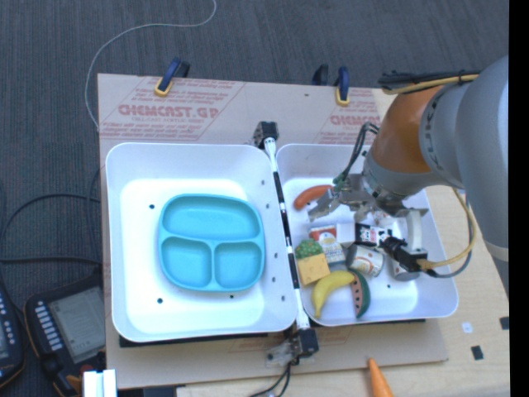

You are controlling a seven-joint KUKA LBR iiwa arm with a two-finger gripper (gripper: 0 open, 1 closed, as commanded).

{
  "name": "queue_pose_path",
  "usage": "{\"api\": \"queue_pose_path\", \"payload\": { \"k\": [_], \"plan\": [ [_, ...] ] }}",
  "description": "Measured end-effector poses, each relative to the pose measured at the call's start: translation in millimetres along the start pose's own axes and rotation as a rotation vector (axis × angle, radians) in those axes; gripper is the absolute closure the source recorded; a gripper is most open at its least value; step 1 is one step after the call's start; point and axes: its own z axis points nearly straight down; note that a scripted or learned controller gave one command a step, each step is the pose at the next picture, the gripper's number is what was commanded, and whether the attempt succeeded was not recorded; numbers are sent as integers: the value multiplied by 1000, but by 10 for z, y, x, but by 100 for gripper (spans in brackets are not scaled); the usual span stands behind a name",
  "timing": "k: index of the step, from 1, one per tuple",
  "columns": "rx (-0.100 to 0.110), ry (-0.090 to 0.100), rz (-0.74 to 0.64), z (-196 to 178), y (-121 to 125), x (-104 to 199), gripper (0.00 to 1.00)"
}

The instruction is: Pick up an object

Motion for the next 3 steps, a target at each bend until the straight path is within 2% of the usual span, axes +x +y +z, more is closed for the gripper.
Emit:
{"api": "queue_pose_path", "payload": {
  "k": [1,2,3],
  "plan": [
    [0,0,0,-96,3,-1,100],
    [0,0,0,-95,2,-1,0],
    [2,1,-1,201,-317,18,0]
  ]
}}
